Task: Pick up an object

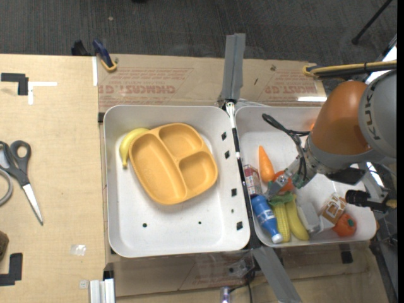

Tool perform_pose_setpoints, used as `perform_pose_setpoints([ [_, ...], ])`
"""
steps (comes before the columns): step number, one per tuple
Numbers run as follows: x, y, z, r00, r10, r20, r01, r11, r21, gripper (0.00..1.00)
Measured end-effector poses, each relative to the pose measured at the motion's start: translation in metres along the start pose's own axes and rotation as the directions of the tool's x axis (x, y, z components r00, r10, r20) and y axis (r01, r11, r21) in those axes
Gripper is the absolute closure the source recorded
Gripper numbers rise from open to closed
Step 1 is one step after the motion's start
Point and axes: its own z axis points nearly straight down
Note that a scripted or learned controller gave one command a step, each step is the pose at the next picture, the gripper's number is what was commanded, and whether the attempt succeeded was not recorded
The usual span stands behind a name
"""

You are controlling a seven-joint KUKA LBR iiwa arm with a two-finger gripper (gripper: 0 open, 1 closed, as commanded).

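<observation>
Gripper [285,183] sits low in right white bin [328,242], jaw state not discernible, just beside small orange plastic carrot [266,163] near left wall, probably light, stiff, slick, best pinched across thick middle.

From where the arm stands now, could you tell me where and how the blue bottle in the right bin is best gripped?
Grip the blue bottle across its blue mid-body, coming straight down from above. It lies flat, white cap toward the bin's near edge, so its rounded sides face up. A banana crowds one side and the bin wall the other, so finger room looks tight; closing across the narrow width there seems the safest bet.
</observation>
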Motion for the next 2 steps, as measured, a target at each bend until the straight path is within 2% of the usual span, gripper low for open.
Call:
perform_pose_setpoints([
  [1, -0.0339, 0.0455, -0.0098, 0.991, 0.136, 0.002, -0.136, 0.991, 0.002, 0.00],
  [2, -0.0343, 0.0458, -0.0191, 0.991, 0.133, 0.004, -0.133, 0.991, 0.002, 1.00],
])
